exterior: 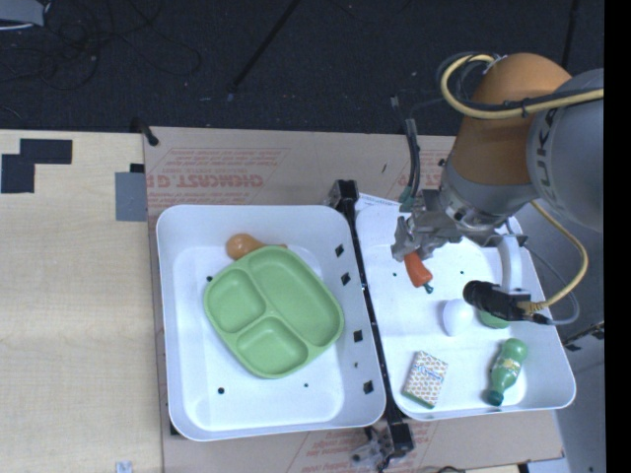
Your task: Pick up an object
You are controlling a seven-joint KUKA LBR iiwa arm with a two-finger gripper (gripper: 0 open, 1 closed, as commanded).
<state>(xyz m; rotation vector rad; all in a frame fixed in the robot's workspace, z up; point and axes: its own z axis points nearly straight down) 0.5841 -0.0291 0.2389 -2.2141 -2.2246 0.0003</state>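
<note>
Your pincer (418, 252) hangs low over the far half of the right bin (389, 323), close to the wall that divides the two bins. Right at its tip, touching or nearly touching it, sits a small orange-red piece (421, 272), slanting away from the pincer toward the near rim. You cannot tell from this slant whether the pincer is open or closed, nor whether it actually has that piece (the two overlap, and that is all the view gives you).

A little farther from the pincer, toward the near rim and away from the dividing wall, a small white lump (455, 315) rests on the bin floor, apart from the orange-red piece. Farther on toward the near rim you have a small patterned box (426, 378), lying flat almost straight below the pincer in the view, and a green bottle (504, 371) on its side beside the box, well apart from the pincer.

Across the dividing wall, the left bin (187, 264) holds a green divided plate (273, 310), and an orange round thing (242, 245) peeks out at the plate's far edge, farthest of all from the pincer
</note>
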